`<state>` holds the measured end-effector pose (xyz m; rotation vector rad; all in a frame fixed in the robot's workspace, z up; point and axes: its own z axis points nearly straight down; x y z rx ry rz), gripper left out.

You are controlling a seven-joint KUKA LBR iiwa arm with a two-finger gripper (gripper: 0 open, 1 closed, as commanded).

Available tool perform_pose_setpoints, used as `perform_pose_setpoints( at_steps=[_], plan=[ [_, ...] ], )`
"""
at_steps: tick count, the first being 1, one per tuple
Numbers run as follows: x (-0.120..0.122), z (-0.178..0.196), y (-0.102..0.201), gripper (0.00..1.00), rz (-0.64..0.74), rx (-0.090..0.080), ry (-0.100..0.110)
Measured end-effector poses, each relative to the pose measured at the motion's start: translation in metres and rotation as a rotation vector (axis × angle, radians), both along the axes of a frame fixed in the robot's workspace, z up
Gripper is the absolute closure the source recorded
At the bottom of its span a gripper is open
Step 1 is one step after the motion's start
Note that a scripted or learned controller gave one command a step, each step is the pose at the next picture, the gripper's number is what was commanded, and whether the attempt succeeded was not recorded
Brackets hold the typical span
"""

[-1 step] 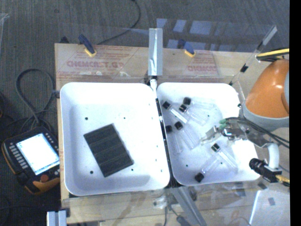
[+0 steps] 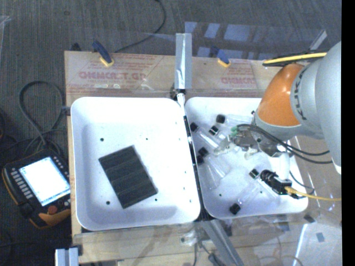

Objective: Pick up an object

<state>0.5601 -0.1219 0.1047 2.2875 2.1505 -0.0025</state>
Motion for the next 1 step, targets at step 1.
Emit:
perform_pose_setpoints(
  at_steps=[1],
  plan=[
    [0.1014,-0.0178,0.0116,0.00,0.041,0.005,0.040]
  ],
)
